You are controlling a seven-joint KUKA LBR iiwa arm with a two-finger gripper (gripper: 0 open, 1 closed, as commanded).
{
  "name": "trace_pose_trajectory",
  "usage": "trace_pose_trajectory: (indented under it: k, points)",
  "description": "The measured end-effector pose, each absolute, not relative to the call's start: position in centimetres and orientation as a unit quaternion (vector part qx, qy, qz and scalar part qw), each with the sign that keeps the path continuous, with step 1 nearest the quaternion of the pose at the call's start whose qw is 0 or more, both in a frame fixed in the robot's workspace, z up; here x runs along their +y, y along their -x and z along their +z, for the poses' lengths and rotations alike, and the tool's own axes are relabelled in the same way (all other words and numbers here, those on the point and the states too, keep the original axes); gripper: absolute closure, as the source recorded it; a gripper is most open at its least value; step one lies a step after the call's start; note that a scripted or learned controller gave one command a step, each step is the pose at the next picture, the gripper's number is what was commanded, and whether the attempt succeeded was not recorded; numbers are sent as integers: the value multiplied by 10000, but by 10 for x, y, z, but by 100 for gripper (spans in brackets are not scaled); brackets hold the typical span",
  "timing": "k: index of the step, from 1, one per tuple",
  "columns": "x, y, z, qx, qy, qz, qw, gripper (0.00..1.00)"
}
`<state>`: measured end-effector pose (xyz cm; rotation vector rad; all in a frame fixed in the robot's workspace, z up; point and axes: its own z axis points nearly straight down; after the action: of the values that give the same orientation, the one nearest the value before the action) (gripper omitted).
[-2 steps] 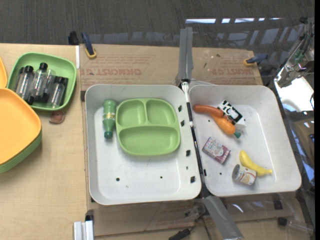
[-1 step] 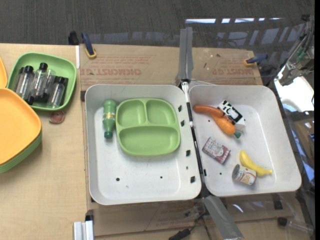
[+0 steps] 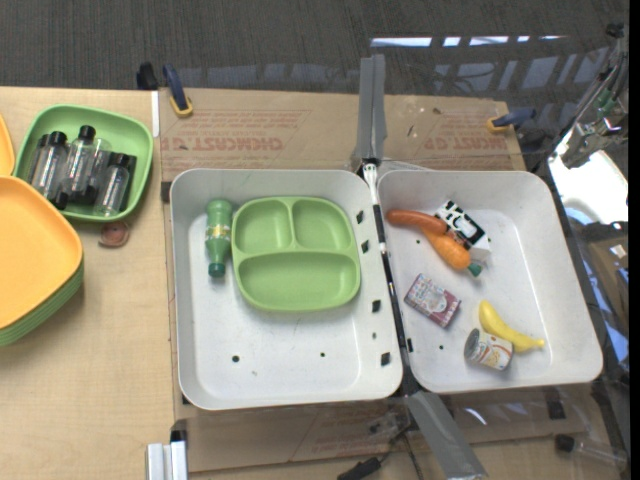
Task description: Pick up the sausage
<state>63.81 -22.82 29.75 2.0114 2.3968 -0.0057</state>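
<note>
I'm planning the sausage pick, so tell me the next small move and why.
Probably bring the gripper in over the upper left of the right bin, above the sausage. The sausage's right end meets the carrot near a black-and-white item, so its free left end looks like the easier place to grasp.

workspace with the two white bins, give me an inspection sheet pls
surface: cardboard-covered bench bearing a left bin and a right bin side by side
job's things: reddish-orange sausage lying in the right bin near its back left, touching a carrot
clutter: right bin also holds a black-and-white item, pink packet, banana, small can; left bin holds a green divided plate and green bottle
grippers: nothing seen
cables: dark cable on the floor at the bottom
surroundings: green tray of small bottles and stacked orange plates at left; clamps at the bench's back edge
</note>
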Motion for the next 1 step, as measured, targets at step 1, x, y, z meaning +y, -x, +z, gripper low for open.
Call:
trace_pose_trajectory:
  k: [1]
  points:
    - [-229, -639, 306, 7666, -6421, -19, 71, 100]
